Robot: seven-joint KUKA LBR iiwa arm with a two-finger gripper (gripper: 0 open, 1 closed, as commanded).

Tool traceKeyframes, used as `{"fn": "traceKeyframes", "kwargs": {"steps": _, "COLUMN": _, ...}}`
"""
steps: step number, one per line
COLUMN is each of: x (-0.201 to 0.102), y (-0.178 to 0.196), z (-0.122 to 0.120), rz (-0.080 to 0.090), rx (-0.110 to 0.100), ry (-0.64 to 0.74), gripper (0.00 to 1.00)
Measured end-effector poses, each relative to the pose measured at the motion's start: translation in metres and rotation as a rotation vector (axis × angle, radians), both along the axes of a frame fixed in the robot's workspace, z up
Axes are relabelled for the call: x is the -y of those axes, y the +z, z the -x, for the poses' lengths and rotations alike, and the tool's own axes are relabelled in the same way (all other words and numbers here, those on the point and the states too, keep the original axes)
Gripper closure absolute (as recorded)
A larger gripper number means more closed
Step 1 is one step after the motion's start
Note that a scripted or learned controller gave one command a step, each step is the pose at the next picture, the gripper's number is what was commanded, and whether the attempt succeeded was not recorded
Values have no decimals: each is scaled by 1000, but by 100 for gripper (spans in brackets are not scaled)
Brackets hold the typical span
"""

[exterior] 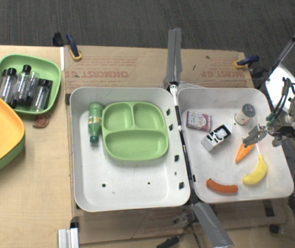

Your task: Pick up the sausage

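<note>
- The sausage (222, 186) is seen lying at the near edge of the right bin (204, 99), well apart from the gripper (254, 136).
- The approach step is judged in hand; nothing is held, though whether the gripper is spread cannot be told.
- A move nearward and leftward, past the carrot (244, 152), is called for.

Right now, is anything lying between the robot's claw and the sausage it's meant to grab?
Not squarely. The gripper sits over the right bin, and the sausage lies nearer the front wall. The carrot and the banana lie close beside that path, the carrot just under the gripper.
</note>
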State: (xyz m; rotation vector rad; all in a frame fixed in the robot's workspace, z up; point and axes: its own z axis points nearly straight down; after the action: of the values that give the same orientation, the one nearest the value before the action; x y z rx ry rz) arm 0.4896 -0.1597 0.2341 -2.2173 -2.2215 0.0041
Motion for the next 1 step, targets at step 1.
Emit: {"fn": "traceKeyframes", "kwargs": {"steps": 1, "x": 5, "y": -140, "z": -9, "rz": -1, "rx": 2, "ry": 110, "gripper": 0}}
